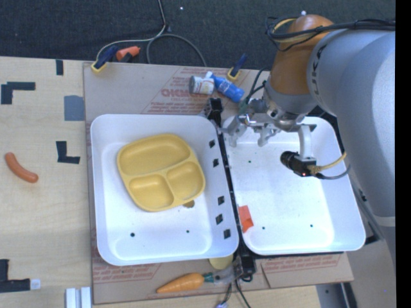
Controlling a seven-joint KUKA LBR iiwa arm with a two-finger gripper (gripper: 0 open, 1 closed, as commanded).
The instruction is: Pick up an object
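Note:
My gripper hangs over the far left corner of the right bin, close to the divider between the bins. Its two grey fingers stand apart, and only white bin floor shows between them. A yellow divided plate lies in the left bin, well left of the gripper. A small orange piece sits at the right bin's near left edge, by the divider. A small brown thing peeks out at the plate's near rim.
A white and blue bottle lies on the board behind the bins. An orange carrot rests in front of the bins, and a sausage lies far left on the bench. The arm covers the right bin's far right side.

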